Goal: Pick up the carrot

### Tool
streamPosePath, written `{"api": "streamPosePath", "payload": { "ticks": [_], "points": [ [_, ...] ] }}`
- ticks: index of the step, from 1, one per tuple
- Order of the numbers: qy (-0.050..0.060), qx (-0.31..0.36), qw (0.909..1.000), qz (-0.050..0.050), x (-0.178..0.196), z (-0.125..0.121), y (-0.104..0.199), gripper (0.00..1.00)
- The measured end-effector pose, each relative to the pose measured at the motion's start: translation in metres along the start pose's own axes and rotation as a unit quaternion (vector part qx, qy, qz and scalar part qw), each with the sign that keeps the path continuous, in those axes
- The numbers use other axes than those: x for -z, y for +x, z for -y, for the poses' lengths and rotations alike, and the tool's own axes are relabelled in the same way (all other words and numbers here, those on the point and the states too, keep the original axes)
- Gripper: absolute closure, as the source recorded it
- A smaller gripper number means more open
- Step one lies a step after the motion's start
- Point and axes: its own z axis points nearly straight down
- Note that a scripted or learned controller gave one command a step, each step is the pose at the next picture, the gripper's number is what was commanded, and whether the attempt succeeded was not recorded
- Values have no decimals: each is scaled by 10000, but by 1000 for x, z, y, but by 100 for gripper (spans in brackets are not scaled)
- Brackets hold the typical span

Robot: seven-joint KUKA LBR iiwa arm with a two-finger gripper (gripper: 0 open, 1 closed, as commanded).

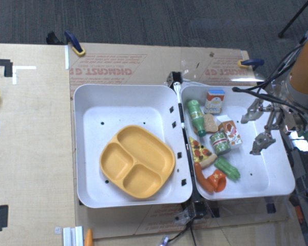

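Carrot point(201, 177) lies along the right bin's point(277, 188) near left edge, crowded by toy groceries, while the gripper point(263, 129), fingers spread and holding nothing, hovers near the bin's right wall, well apart.

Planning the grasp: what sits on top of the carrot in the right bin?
A red piece lies against the carrot's lower end, and the pizza slice touches its upper end. The parts beneath are hidden.

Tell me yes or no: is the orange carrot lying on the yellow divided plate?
No. The orange carrot lies in the right white bin among other toy food, while the yellow divided plate sits in the left bin.
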Motion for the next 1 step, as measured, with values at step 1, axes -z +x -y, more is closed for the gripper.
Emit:
{"api": "streamPosePath", "payload": {
  "ticks": [1],
  "points": [
    [-1,-528,9986,6,-15,-73,-3,0]
  ]
}}
